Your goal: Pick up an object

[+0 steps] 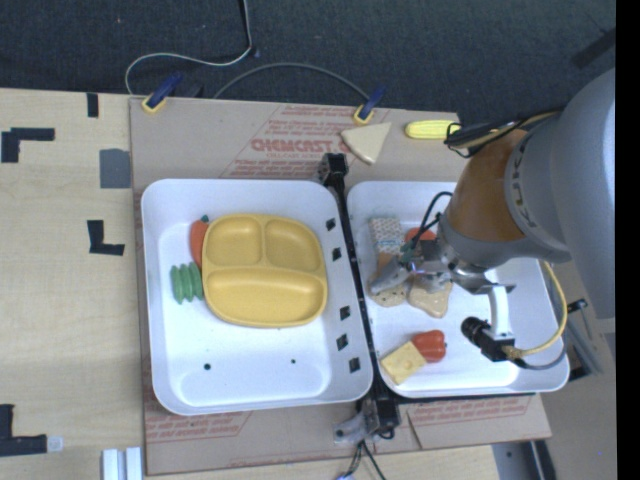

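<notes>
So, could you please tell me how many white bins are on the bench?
2: the left bin holds a yellow tray; the right bin holds small items under the arm, which may hide some.

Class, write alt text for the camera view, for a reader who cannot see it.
A grey robot arm reaches from the right into the right bin, its gripper low over toy foods. The left bin bears a yellow divided plate.

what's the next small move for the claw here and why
Probably a short straight descent. The claw sits low over the cluster of pieces in the right bin, beside a tan piece and a grey one, and nothing shows between its fingers. Whether they are open cannot be told, so confirm that first.
</notes>
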`<state>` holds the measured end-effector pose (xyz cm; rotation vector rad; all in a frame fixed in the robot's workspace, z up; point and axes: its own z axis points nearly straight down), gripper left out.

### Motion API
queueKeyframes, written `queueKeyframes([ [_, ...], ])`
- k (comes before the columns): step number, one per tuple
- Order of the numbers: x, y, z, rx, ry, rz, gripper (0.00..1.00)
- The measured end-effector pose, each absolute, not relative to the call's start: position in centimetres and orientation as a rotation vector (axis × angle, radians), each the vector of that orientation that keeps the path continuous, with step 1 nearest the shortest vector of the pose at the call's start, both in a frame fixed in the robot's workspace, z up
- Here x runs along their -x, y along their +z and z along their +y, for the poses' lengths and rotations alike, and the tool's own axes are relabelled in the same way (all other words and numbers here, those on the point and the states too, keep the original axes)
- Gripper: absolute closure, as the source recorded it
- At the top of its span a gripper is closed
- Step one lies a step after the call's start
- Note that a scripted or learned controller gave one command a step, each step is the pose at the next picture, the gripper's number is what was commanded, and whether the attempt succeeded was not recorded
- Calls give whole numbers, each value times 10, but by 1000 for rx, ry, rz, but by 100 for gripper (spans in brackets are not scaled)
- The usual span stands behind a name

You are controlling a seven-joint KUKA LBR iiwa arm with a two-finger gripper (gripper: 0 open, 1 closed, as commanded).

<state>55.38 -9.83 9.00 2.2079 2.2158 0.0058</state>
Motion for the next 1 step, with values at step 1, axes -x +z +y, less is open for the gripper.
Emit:
queueKeyframes([
  [1, -606, 88, -99, -2215, 5, 2219, 0],
])
